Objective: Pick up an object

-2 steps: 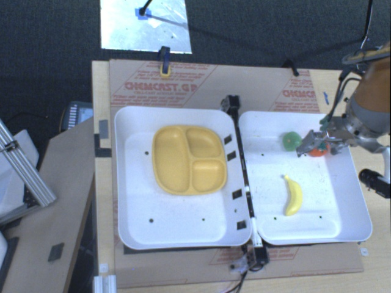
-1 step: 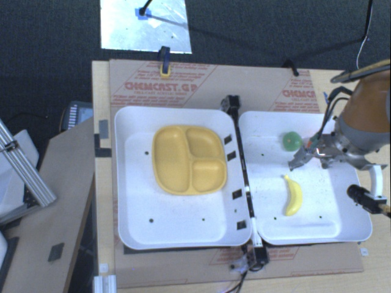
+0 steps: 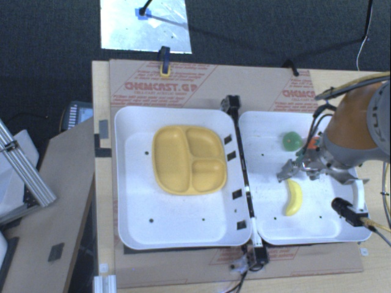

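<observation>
A yellow banana (image 3: 294, 198) lies in the right bin (image 3: 269, 224), pointing roughly toward the front. A small green ball (image 3: 292, 141) rests farther back in the same bin. My gripper (image 3: 292, 171) hangs low over the right bin, just above the banana's top end and in front of the green ball. The grey and orange arm comes in from the right behind it. Nothing shows between the fingers.
The left bin (image 3: 137, 224) holds a yellow divided plate (image 3: 187, 159). A black divider (image 3: 242, 176) runs between the two bins. Cables trail off the wrist at the right edge of the right bin.
</observation>
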You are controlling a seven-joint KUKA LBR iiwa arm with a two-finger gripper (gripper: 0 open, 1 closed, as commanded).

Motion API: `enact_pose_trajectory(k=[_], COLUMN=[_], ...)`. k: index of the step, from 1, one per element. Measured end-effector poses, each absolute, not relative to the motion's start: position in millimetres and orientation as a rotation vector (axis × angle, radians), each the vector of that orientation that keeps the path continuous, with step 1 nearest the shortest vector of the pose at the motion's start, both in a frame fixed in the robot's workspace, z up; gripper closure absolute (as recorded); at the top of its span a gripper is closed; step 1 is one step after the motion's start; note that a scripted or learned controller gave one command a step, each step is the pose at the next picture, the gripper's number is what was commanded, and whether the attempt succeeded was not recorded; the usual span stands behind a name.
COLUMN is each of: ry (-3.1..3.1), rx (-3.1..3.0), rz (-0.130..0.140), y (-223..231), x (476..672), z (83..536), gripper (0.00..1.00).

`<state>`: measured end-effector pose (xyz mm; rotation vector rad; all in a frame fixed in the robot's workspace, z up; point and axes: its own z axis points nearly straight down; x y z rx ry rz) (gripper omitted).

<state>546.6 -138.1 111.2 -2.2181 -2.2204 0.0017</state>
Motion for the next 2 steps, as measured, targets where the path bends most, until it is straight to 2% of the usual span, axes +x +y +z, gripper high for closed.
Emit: enact_pose_trajectory(k=[1,2], ry=[-2.221,-2.222], rx=[-2.220,-2.224], rz=[0.001,-0.003], y=[-137.7,-138.2], x=[546.8,548.0], z=[83.0,95.3], gripper=[0.00,1.00])
